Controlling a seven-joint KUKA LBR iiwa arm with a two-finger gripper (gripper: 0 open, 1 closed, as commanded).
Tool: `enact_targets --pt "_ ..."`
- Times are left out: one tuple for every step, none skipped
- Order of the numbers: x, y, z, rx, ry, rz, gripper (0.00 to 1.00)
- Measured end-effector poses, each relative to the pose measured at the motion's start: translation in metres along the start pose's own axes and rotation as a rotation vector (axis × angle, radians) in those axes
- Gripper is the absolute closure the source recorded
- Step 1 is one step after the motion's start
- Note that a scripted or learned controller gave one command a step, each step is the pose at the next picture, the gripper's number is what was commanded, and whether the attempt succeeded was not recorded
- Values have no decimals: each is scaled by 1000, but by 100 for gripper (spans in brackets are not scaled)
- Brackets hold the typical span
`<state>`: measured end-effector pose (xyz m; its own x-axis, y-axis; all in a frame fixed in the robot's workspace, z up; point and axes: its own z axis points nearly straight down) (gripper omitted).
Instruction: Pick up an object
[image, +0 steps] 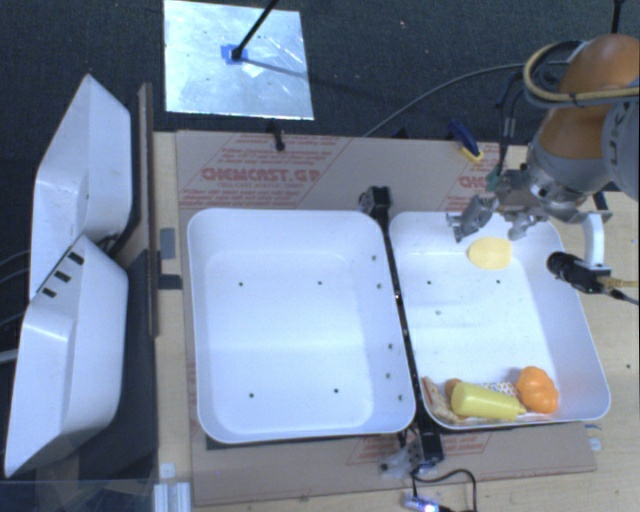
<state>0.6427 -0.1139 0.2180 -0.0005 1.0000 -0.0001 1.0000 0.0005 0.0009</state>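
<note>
Camera view: red print on the cardboard sheet (300, 160) under the bins reads "CHEMCAST GP" at the far edge, left of centre; a second red print near the far right corner is partly covered, unreadable. More red lettering at the near edge, too small to read.

Gripper (492, 222) sits over the far end of the right bin (580, 340), fingers apart, nothing between them. Pale yellow flat disc (490, 253) lies on the bin floor just below the fingertips, slightly nearer the camera; can't tell if a finger touches it.

Other items are bunched in the right bin's near corner: a yellow bottle-like object (486, 402) lying on its side, an orange round fruit-shaped thing (537, 389) just right of it, a small brown piece (452, 387) at its left end, and something pale with a red-white pattern (498, 386) behind, partly hidden.

Left bin (290, 320): white, with small dark dots on the floor.

Silver foil-like square (238, 58) with a blue mark sits past the desk's far edge.
</note>
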Motion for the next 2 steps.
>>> enact_targets --pt "-77 -42 65 6 0 7 0" --pt "-73 -39 62 0 0 0 0"
